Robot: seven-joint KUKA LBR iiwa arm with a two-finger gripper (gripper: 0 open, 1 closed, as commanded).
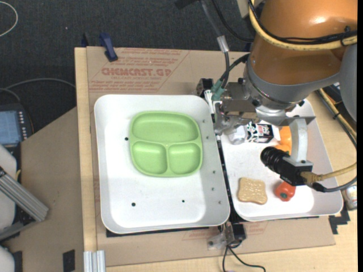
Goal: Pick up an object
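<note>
In the right bin (317, 205) lie a tan toast-shaped piece (252, 190) near the front, a small red-orange piece (285, 191) beside it, a black-and-white packet (260, 131) at the back, and an orange item (285, 139) partly hidden behind the arm's hardware. My gripper (229, 122) hangs under the big grey and orange wrist, low over the right bin's far left corner, just left of the packet. The wrist covers most of it. I see nothing held in it.
The left bin (113, 197) holds a green divided plate (166, 143). A black cylindrical fitting with a cable (281, 162) sticks out from the arm above the right bin's middle. Both bins rest on a cardboard sheet (136, 67).
</note>
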